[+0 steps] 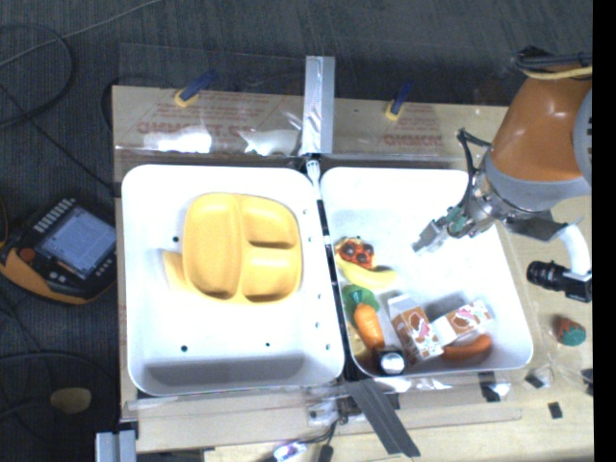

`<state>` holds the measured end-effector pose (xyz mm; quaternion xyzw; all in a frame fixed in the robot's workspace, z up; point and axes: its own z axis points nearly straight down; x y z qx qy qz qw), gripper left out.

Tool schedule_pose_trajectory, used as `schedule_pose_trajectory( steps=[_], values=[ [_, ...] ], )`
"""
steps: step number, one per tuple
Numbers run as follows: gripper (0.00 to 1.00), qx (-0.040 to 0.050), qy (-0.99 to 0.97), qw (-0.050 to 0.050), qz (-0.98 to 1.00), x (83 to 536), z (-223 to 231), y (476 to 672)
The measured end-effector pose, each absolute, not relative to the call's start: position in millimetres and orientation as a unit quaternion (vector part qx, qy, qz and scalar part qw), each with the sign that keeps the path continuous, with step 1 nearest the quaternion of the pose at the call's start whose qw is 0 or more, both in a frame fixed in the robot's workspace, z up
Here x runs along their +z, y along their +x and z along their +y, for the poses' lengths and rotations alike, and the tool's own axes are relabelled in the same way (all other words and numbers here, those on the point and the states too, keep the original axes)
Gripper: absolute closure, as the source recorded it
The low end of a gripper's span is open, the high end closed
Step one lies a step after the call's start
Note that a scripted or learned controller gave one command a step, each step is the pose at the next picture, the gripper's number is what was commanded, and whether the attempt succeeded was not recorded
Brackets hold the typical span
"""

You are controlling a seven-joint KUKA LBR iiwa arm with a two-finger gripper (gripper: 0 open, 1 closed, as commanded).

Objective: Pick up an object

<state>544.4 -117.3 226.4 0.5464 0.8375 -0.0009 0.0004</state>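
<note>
- Near edge of the surface (231, 422): two shallow white bins side by side, the divider between them running away from the viewer.
- Right bin (423, 195), near corner: a small dark round item (391, 362) against the front wall, too small to identify.
- Just behind it, a cluster of toy food along the near wall: a carton with red-brown print (414, 327), a second printed packet (466, 320) touching it on the right, and a reddish sausage shape (466, 347) lying under the packet's near side.
- A dark grey flat piece (445, 305) sits behind the carton and packet, partly covered by them.
- Left of the carton, by the divider: an orange carrot (368, 324) with a green top, pointing toward the near wall.
- Behind the carrot: a yellow banana (367, 275) lying crosswise, and touching its far side a small orange-and-black toy (355, 251).
- Far half of the right bin is bare white floor.
- Pincer (435, 234) hangs over that bare middle area, tilted down to the left, well apart from the toy cluster. Nothing is between its tips; whether they are spread or closed I cannot tell.
- Arm (541, 138): orange band and grey wrist, coming in from the right over the bin's far right corner.
- Left bin (159, 349): a yellow compartment tray (241, 243) lying in its middle.
</note>
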Motion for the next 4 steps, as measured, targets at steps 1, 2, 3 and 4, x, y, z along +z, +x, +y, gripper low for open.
schedule_pose_trajectory(
  steps=[1, 2, 3, 4],
  values=[
    [1.00, -0.0014, 0.643, -0.001, 0.766, 182.8, -69.8, 667.8],
    [1.00, -0.0015, 0.624, 0.002, 0.781, 195.1, -69.8, 647.1],
    [1.00, -0.0011, 0.638, 0.001, 0.770, 265.4, -114.9, 646.2],
    [1.00, -0.0001, 0.492, 0.000, 0.871, 215.5, -93.8, 607.7]
  ],
)
